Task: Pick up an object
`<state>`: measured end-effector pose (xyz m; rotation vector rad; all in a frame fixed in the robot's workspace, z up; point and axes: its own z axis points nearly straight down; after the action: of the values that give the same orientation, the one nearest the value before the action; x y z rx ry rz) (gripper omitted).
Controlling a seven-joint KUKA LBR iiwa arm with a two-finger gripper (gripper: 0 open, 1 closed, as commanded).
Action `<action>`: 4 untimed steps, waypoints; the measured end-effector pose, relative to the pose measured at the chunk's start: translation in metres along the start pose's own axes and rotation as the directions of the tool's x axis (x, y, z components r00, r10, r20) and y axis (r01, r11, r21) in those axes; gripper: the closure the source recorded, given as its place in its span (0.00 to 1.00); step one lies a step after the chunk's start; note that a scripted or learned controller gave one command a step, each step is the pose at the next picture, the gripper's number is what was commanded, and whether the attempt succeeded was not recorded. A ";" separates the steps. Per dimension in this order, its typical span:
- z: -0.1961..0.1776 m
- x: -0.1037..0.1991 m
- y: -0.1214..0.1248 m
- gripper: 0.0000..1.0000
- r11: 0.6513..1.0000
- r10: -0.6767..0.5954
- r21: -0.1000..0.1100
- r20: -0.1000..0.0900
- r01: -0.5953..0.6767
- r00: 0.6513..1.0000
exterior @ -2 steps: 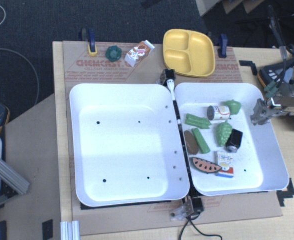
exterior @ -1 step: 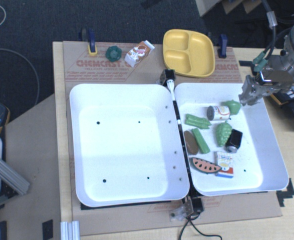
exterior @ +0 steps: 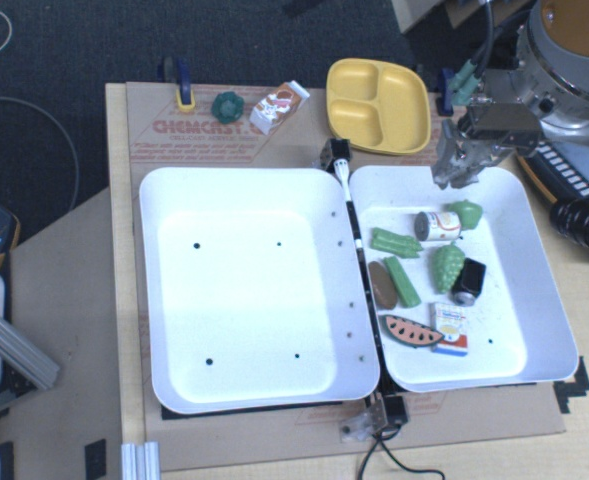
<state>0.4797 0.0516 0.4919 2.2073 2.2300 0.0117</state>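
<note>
The right bin [exterior: 534, 298] holds several small toys: a white can [exterior: 436, 226] beside a green pepper [exterior: 466, 212], two green pods [exterior: 394, 240] [exterior: 404, 281], a bumpy green fruit [exterior: 448, 266], a black block [exterior: 469, 279], a brown stick [exterior: 382, 283], a watermelon slice [exterior: 412, 331] and a small carton [exterior: 451, 329]. My gripper [exterior: 456, 175] hangs over the far edge of this bin, just above and behind the can and pepper. Nothing shows between its fingers.
The left bin [exterior: 244, 278] lies next to the right one. Behind the bins on the cardboard sit a yellow divided plate [exterior: 378, 105], a small carton [exterior: 278, 107], a green toy [exterior: 227, 105] and a blue-yellow clamp [exterior: 184, 84]. The arm fills the upper right.
</note>
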 end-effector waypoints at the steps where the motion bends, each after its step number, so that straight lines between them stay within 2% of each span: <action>1: 0.074 -0.036 -0.002 1.00 1.000 0.015 0.017 0.004 -0.015 1.000; 2: 0.020 0.003 0.000 1.00 1.000 0.005 0.001 0.001 -0.005 1.000; 3: 0.069 -0.031 -0.001 1.00 1.000 0.014 0.013 0.003 -0.014 1.000; 4: 0.104 -0.022 -0.002 1.00 1.000 0.011 0.014 0.003 -0.011 1.000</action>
<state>0.4790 0.0298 0.3876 2.2252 2.2236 -0.0071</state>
